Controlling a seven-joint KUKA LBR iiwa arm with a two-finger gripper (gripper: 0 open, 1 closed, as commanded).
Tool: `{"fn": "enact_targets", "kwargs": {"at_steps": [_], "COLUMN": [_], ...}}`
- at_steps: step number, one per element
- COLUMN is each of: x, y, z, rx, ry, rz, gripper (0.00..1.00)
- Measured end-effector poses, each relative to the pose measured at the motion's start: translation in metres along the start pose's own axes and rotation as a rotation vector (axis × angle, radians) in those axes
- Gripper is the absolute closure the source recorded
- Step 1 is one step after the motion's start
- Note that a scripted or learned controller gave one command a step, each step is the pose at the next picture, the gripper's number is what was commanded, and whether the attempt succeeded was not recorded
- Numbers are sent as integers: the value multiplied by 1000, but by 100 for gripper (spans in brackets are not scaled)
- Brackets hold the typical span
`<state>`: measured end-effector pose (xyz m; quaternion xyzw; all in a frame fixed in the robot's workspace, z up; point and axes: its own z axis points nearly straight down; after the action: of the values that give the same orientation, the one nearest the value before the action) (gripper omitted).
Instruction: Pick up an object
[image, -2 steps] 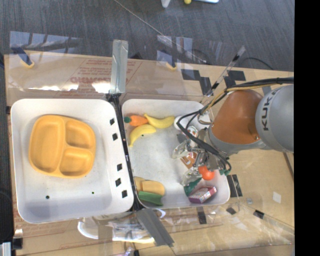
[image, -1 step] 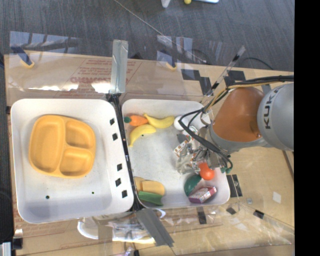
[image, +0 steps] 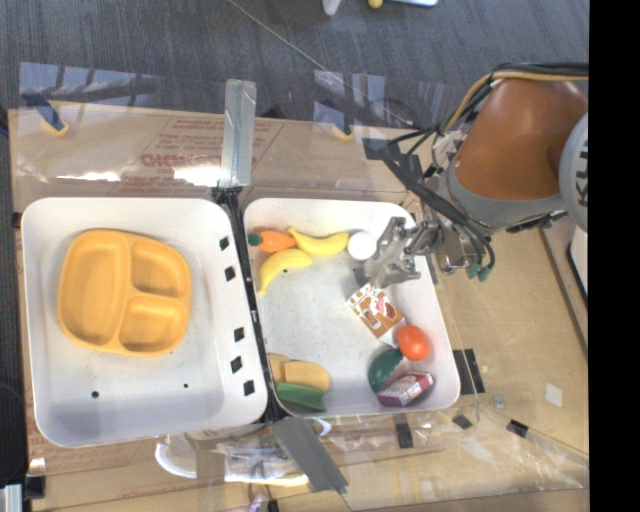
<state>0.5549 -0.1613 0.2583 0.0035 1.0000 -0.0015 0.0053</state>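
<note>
We had the gripper (image: 392, 258) low near the right bin's (image: 330, 215) far edge, beside the white ball (image: 361, 245) and bananas (image: 300, 250), presumably lining up a pick there; nothing visibly grasped, grip state unclear.

L bin (image: 60, 400): holding divided tray (image: 123, 291).
R bin (image: 330, 350): bananas (image: 300, 252) lying at back, gripper (image: 388, 262) hanging beside them; tomato (image: 413, 343) sitting front-right.
</note>
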Motion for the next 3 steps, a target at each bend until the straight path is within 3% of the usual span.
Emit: {"fn": "enact_targets", "kwargs": {"at_steps": [1,2,3], "x": [-54,-57,-82], "y": [34,-51,74], "z": [128,11,14], "rx": [-5,-1,-4], "ry": [20,6,10], "rz": [100,-89,-37], "gripper": [100,100,100]}}
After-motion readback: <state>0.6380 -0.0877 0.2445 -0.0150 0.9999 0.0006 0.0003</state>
